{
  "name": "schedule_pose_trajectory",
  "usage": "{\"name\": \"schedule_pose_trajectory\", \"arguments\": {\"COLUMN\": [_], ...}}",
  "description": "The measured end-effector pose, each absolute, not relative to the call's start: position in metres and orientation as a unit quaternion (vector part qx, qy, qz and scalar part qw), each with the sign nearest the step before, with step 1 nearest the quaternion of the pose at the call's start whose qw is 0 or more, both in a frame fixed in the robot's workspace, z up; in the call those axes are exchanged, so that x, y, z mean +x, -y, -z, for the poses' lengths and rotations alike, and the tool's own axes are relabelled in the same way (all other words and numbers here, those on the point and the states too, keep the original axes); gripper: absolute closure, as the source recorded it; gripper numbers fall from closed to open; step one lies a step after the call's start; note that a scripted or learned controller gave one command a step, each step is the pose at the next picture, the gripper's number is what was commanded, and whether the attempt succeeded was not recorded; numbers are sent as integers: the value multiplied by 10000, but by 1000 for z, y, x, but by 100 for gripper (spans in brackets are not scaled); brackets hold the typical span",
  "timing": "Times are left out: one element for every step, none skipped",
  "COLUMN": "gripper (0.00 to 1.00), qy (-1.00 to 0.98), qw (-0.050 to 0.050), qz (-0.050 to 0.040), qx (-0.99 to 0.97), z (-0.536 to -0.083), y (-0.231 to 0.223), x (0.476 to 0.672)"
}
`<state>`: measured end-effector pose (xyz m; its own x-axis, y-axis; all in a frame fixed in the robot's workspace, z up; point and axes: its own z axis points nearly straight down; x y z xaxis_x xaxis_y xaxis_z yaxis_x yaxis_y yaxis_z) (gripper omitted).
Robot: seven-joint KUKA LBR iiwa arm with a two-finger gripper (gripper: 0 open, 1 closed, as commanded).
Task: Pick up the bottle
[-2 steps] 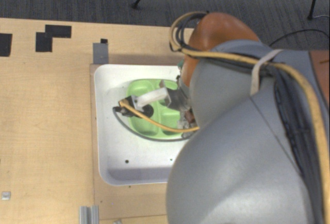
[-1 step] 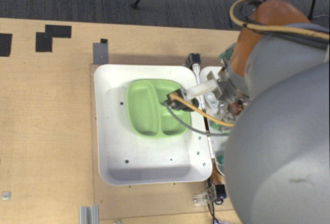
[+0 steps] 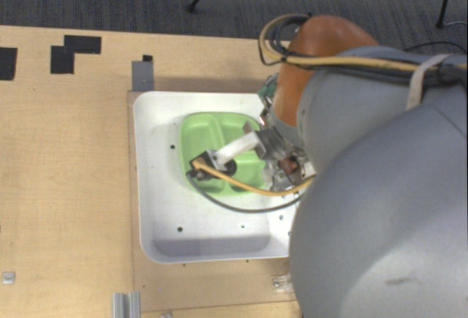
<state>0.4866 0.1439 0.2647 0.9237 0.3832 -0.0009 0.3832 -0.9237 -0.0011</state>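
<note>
The smooth grey arm (image 3: 380,221) is bulking over the near right. Near and left of the claw (image 3: 282,167), the glossy white bin (image 3: 164,192) is offering bare floor out to its rounded wall. Whether the claw is open or gripping anything I cannot tell. Touching its left and reaching beyond, a green moulded plastic tray (image 3: 212,130) with ridged compartments is sitting. Where the bottle is lying I cannot tell
</note>
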Motion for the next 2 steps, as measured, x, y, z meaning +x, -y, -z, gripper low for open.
{"name": "schedule_pose_trajectory", "arguments": {"gripper": [100,100], "qy": [2214,1011], "qw": [5,6], "qz": [-8,-3], "qx": [-9752,-9949], "z": [-223,-207], "y": [-212,-205], "x": [486,494]}}
